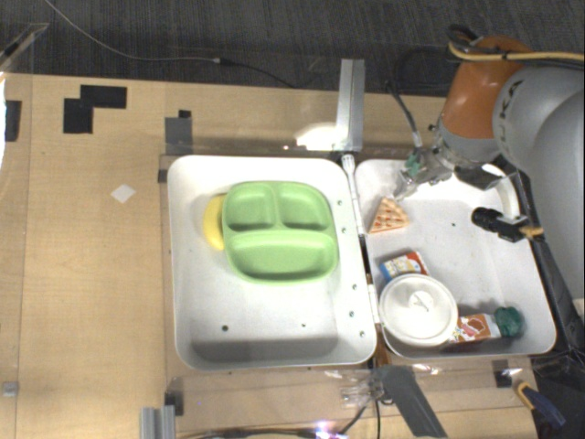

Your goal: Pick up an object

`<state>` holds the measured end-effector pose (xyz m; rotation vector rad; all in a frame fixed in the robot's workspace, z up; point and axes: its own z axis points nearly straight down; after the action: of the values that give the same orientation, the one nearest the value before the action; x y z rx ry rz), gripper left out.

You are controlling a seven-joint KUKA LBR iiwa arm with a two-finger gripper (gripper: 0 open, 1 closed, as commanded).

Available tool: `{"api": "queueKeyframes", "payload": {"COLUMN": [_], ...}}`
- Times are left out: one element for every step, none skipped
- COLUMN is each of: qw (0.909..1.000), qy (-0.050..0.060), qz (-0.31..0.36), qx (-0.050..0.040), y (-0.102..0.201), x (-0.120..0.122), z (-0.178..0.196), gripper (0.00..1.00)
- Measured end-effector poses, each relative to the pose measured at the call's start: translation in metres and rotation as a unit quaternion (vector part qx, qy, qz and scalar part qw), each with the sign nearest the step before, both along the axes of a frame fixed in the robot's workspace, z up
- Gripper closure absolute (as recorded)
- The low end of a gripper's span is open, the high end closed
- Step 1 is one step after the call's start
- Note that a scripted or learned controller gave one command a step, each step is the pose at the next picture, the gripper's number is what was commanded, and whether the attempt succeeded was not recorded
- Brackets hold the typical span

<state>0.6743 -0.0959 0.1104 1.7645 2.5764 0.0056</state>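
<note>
Low in the right bin (539,286), closest to the lens, sits a round white bowl (419,307), with a small bottle with a green cap (484,326) lying on its side just beside it and a little red-and-white packet (403,265) just above the bowl. Farther back lies the likeliest target, a pizza slice toy (388,216), flat on the bin floor close to the wall between the bins. Its long axis runs roughly up the view, tip toward the jaws (411,174), which hang just above and slightly right of that tip; whether they are open or closed cannot be told. No object is seen between them. A short descent down and a little left would probably bring them over the slice, though the nearby wall leaves little room. In the left bin (196,318) a green divided plate (279,229) rests partly over a yellow object (213,222). Both bins stand on a pale wooden desk (82,273).
</note>
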Motion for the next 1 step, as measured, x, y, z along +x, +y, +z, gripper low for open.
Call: {"api": "queueKeyframes", "payload": {"qw": [1.0000], "qy": [0.004], "qz": [0.001], "qx": [0.0015], "y": [0.0019], "x": [-0.0012], "z": [-0.0011], "gripper": [0.00]}}
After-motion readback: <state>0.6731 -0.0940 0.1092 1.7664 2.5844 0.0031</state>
